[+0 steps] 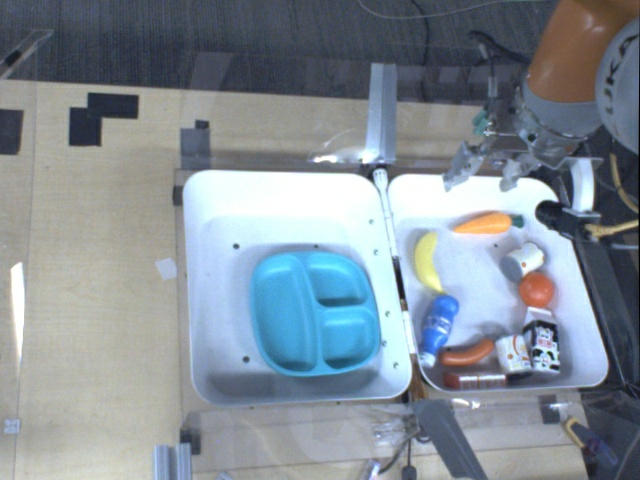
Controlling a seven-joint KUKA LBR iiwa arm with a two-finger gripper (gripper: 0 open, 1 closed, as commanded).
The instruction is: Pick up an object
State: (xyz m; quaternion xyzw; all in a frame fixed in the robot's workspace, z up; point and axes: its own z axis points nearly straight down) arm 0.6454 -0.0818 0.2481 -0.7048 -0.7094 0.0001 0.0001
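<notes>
While the arm (pixel 585 53) hangs at the upper right of the frame, its claw (pixel 485 171) hovers above the far rim of the right bin (pixel 580 298), fingers spread apart and holding nothing. Below it lie a carrot (pixel 483 224), banana (pixel 428 260), blue bottle (pixel 437 327), orange ball (pixel 537 289) and milk carton (pixel 530 348). A blue divided plate (pixel 315 311) sits in the left bin (pixel 215 268).

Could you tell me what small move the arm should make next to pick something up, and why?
Probably lower the gripper a little toward the carrot. The gripper hangs open over the far edge of the right bin with nothing between its fingers, and the carrot lies just below it in the picture, apart from the banana and the small cup, so it looks the nearest uncrowded target.
</notes>
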